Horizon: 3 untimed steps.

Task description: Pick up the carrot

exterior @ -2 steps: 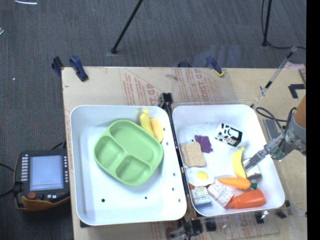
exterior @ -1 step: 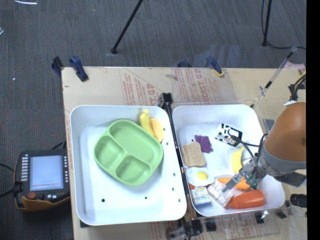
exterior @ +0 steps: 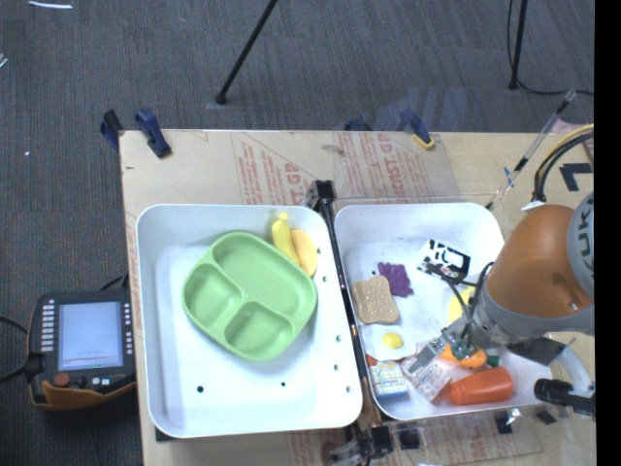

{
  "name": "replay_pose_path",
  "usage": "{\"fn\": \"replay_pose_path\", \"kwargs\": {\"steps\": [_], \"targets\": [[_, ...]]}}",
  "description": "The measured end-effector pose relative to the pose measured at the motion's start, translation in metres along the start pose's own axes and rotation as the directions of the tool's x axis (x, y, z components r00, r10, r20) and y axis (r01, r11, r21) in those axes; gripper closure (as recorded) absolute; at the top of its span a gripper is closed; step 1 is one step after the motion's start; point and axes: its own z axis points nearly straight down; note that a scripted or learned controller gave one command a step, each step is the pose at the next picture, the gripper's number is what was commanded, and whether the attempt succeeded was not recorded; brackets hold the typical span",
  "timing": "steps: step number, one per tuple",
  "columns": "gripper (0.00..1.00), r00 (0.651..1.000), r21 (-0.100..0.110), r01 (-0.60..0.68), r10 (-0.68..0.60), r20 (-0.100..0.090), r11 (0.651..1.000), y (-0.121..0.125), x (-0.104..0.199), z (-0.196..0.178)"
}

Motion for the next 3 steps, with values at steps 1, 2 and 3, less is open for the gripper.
{"fn": "replay_pose_path", "kwargs": {"steps": [1,2,3], "targets": [[1.0,1.0,-0.006,-0.005,0.005,-0.006,1.0,0.002,0.001,-0.01],[1.0,0.983,0.002,-0.181,0.181,-0.005,0.983,0.017,0.044,-0.048],[1.0,0.921,-0.002,0.389,-0.389,-0.002,0.921,0.002,0.012,-0.077]]}}
